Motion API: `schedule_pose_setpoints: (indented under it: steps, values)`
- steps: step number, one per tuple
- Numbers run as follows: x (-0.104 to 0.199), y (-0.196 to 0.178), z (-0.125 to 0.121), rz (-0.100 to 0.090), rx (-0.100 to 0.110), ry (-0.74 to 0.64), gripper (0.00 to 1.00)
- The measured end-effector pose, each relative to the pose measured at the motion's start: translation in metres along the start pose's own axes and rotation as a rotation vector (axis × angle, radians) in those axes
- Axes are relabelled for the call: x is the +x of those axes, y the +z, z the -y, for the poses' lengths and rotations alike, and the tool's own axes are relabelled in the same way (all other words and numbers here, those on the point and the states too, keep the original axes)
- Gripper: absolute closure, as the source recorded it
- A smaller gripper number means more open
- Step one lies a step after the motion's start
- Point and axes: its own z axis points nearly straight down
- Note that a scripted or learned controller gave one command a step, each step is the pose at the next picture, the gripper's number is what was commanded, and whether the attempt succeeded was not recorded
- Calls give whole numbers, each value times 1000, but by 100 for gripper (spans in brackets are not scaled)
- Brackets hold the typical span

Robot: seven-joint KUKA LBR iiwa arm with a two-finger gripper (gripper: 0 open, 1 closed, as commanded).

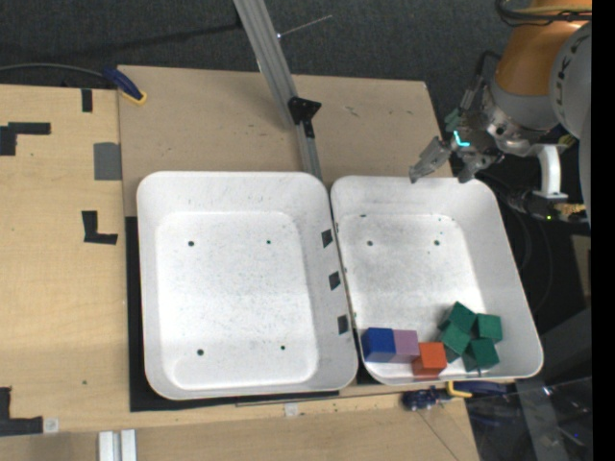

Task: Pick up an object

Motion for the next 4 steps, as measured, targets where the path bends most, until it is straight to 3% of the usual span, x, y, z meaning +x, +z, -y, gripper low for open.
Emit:
schedule_pose_setpoints:
  steps: [1, 3, 4]
  values:
    - [0, -3, -1, 3, -4, -1, 0]
    - [-16, 113, -6, 2, 2, 0, 0]
    - [-15, 138, -5, 2, -1, -1, 0]
